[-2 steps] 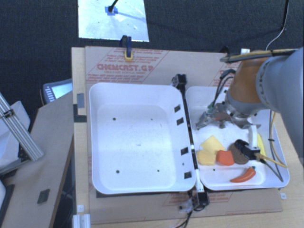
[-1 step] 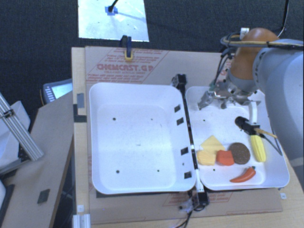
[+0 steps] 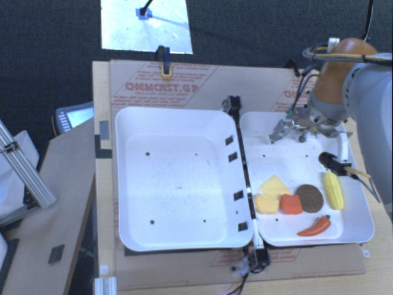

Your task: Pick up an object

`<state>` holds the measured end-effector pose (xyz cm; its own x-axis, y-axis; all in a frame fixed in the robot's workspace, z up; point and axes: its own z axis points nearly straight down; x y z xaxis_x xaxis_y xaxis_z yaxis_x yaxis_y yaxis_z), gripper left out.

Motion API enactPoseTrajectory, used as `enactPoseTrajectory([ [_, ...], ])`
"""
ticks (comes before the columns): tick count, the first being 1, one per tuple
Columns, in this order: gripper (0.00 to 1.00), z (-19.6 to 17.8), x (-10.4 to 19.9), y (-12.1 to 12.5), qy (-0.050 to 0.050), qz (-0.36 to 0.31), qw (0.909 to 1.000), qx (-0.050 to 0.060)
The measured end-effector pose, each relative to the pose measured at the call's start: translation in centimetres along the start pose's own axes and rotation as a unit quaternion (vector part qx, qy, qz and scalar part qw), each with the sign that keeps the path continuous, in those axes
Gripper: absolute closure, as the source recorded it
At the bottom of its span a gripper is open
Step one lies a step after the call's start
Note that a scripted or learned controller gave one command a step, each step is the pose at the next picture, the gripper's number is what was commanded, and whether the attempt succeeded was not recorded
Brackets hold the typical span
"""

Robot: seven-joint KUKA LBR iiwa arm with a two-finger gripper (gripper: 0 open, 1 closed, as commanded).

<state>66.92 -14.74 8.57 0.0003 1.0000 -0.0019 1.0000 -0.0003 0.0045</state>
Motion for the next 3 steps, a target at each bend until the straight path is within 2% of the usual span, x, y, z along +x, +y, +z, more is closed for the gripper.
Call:
enactPoseTrajectory([
  [1, 0.00, 0.1, 5.8, -3.5, 0.002, -0.003, 1.0000, 0.003],
  [2, 0.00, 0.0, 6.5, 0.1, 0.001, -0.003, 1.0000, -0.001],
  [3, 0.00, -2.9, 3.9, -8.4, 0.001, 0.001, 1.0000, 0.004],
])
